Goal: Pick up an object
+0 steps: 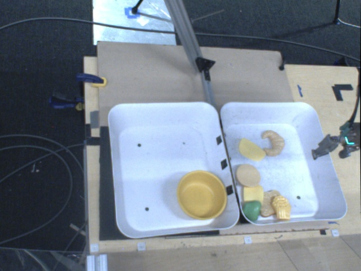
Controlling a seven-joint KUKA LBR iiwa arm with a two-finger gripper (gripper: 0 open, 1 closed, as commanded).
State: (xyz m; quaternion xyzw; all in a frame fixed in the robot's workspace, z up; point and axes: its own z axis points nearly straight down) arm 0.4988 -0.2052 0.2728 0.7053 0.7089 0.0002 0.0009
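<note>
Bench (237,72) with two white bins; approach step, apparently nothing lifted yet.
Seven pieces in the near bin (304,129): one croissant (273,141) closest to the gripper (326,147), then one yellow wedge (251,149), tan disc (247,175), yellow block (253,193), green piece (251,209), tan lump (269,198), corn cob (281,208); farthest, one yellow bowl (202,194) in the far bin (152,151). Gripper at the near rim, open or closed impossible to tell. Next: reach over the croissant, descend.

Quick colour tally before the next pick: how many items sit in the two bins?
Yellow: 4 (bowl, wedge, block, corn-like piece)
Tan: 3 (croissant, disc, lumpy piece)
Green: 1 (rounded piece)
Total: 8
</note>
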